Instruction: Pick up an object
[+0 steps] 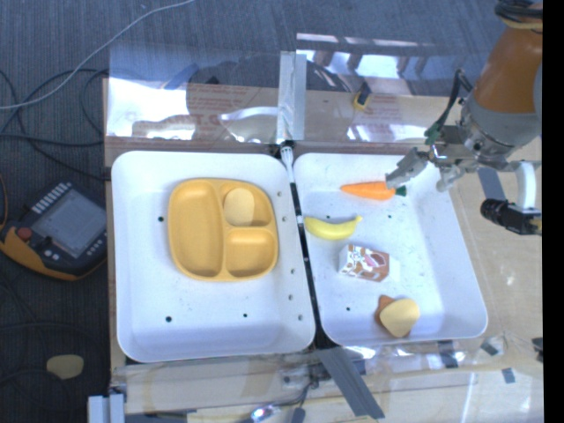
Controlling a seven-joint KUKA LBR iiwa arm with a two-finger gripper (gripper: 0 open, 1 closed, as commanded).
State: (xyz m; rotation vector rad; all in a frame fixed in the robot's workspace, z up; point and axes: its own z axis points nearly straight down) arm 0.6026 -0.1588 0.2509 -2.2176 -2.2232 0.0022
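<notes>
The right bin (458, 263) holds an orange carrot (366, 190), a yellow banana (330, 227), a small red-and-white packet (365, 263) and a yellow-orange pear-like fruit (397, 315). My gripper (420, 180) hangs over the bin's far right part, just right of the carrot's green end. Its fingers are spread open with nothing between them. The left fingertip (398, 181) sits close to the carrot's tip; I cannot tell whether it touches.
The left bin (141, 263) carries a yellow divided plate (198, 236) with a pale round item (238, 205) in its upper compartment. A shiny foil-covered wall (291, 104) runs behind both bins. A pendant (53, 227) lies on the floor at left.
</notes>
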